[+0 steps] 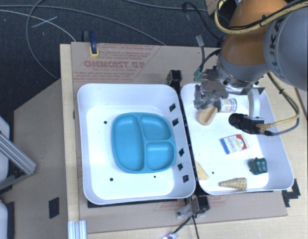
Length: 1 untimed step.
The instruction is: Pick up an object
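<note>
The likeliest thing to pick is a tan piece (207, 116), rounded and smooth, broader at its lower left end and narrowing toward the upper right. It lies in the upper left part of the right bin (216, 151), close to the wall the two bins share.

The right bin also holds several other things:
- A small white container (228, 105) with a reddish band lies on its side just right of the tan piece.
- A flat blue, white and red packet (234, 143) lies near the middle.
- A dark green object (257, 166) sits toward the lower right corner.
- A waffle cone (233, 184) lies on its side along the near edge.
- A small tan wedge (201, 172) lies near the lower left wall.

The left bin (94, 108) holds one blue divided plate (143, 142) with three compartments, set flat near the middle. Both bins rest on a brown worktop (124, 59) that carries red lettering along its far edge.

The arm (288, 39) comes in from the upper right. Its grey body bends down through the orange band (251, 29) to the wrist over the far end of the right bin. The pincer (204, 105) points downward with its tip directly above the upper end of the tan piece, touching it or very nearly so. From this angle it cannot be told how far open the pincer is, or whether it has hold of the piece.
</note>
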Motion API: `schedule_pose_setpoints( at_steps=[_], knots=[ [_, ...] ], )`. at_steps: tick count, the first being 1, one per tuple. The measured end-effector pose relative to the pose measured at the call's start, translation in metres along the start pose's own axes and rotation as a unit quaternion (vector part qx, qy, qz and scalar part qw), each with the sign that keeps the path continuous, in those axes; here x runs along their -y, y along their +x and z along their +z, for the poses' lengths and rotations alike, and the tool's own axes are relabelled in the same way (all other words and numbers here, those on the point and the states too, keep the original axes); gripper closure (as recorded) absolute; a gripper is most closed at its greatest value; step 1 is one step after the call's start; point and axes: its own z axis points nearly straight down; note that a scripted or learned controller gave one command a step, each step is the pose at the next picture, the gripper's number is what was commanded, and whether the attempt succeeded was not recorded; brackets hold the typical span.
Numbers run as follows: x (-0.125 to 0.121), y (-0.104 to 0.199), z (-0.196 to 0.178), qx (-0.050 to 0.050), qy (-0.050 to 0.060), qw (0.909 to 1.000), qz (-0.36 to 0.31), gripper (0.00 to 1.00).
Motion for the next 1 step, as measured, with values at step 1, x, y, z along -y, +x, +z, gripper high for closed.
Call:
schedule_pose_setpoints(
  at_steps=[1],
  knots=[
    [0.0158,0.0522,0.0228,0.0,0.001,1.0,0.0,1.0]
  ],
)
